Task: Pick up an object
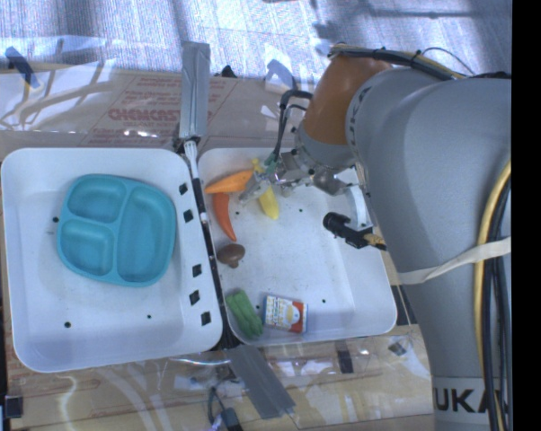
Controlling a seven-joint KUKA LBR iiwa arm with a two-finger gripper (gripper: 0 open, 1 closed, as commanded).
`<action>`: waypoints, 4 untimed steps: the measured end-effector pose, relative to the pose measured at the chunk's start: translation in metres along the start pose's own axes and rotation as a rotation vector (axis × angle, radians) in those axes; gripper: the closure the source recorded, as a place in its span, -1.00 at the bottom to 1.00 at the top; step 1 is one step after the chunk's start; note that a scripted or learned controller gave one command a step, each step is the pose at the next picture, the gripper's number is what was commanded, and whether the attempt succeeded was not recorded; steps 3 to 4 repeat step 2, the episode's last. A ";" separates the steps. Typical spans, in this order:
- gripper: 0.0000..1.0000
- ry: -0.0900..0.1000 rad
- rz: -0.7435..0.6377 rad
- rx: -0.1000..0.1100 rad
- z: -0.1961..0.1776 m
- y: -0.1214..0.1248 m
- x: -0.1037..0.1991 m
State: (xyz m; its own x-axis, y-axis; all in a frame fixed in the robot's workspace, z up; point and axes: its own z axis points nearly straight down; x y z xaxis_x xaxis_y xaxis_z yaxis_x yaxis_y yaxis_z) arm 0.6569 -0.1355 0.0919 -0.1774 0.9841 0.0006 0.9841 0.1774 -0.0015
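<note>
Readable text. Large white letters "UKA" appear on the grey base of the arm (464, 400) at the lower right, cut off by the frame edge. Reddish print runs across the flat cardboard sheet (136, 112) behind the two bins; its letters are too blurred to read. The small carton (284, 313) in the right bin bears a red-and-white label, also illegible.
</note>
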 end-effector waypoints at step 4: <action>1.00 -0.001 0.072 -0.003 -0.102 -0.003 0.051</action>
